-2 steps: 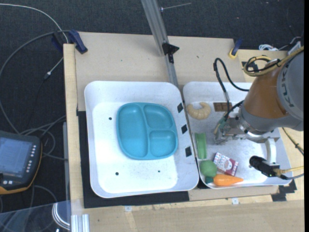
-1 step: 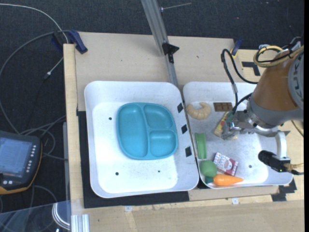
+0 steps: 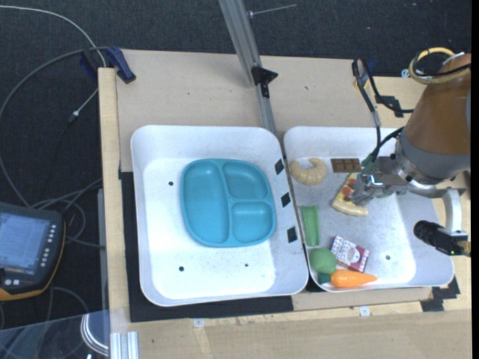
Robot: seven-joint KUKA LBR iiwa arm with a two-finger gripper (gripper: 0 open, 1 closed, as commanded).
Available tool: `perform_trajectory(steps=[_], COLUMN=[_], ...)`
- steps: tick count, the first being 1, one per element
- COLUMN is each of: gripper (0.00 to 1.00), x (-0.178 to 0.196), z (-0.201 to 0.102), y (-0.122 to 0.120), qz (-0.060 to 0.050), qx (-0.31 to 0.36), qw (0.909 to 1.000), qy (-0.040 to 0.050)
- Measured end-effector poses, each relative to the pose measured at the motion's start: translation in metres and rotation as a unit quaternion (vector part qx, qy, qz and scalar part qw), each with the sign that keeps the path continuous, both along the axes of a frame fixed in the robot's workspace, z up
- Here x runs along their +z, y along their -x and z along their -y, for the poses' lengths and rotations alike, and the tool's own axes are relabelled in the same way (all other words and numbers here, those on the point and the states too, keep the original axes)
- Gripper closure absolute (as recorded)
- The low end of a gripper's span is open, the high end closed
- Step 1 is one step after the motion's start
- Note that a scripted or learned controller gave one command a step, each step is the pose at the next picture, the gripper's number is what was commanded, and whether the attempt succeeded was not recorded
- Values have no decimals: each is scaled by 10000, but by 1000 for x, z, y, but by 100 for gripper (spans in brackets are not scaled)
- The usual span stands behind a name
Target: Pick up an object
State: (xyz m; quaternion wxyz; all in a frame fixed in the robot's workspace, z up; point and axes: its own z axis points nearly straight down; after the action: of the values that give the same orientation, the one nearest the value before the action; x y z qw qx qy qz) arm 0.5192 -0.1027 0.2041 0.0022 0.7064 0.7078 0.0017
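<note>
the arm came in from the right of the frame, and its gripper [image 3: 368, 185] sat low in the right bin [image 3: 397, 137], at the upper edge of the pizza slice [image 3: 349, 200]. whether the jaws were released or clenched could not be told; the wrist hid them from above.

the slice lay right of centre in the frame, just below the chocolate bar [image 3: 345, 165] and right of the croissant [image 3: 309, 171]. it looked like the likeliest target.

to do this step well, the gripper probably needed to centre over the slice rather than its edge, and come down square, since a flat toy may slip out sideways. keeping clear of the chocolate bar would avoid a double grab. the blue divided plate [image 3: 227, 201] in the left bin [image 3: 150, 223] sat well apart.
</note>
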Motion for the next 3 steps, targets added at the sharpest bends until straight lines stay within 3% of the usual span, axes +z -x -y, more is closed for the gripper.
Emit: perform_trajectory(steps=[1, 3], gripper=[100, 100], x=[53, 43], z=[0, -111], y=[-1, -30], qz=[2, -17], qx=[0, 27], qw=[10000, 10000], qy=[3, -14])
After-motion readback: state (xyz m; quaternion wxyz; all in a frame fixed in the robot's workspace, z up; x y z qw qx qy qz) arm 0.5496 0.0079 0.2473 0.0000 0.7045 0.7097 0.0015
